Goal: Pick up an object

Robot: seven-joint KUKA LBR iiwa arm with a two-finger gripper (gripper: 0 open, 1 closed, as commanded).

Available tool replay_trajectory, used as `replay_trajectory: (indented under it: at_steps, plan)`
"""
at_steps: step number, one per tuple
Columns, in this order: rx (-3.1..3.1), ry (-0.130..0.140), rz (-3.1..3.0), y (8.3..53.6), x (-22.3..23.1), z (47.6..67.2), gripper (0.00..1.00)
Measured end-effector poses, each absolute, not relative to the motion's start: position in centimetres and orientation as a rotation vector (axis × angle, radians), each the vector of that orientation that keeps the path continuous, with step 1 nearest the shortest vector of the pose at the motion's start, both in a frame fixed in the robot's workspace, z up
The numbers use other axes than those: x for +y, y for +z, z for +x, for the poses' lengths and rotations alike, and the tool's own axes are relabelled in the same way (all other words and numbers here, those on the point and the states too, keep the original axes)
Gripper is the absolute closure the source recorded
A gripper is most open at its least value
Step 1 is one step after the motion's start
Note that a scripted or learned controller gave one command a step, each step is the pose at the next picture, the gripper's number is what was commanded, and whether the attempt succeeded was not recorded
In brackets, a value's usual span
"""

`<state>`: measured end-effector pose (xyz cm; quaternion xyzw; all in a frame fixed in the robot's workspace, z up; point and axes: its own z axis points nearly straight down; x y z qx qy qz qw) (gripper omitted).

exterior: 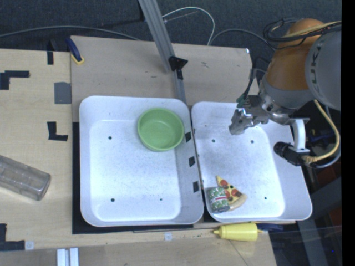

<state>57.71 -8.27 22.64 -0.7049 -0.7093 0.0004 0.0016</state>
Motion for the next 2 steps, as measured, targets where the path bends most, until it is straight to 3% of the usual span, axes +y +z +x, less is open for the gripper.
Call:
replay_trajectory:
  at_steps: [2]
  plan:
    - [-2.228,-0.001,-2.211,24.1,2.8,56.8,1.0]
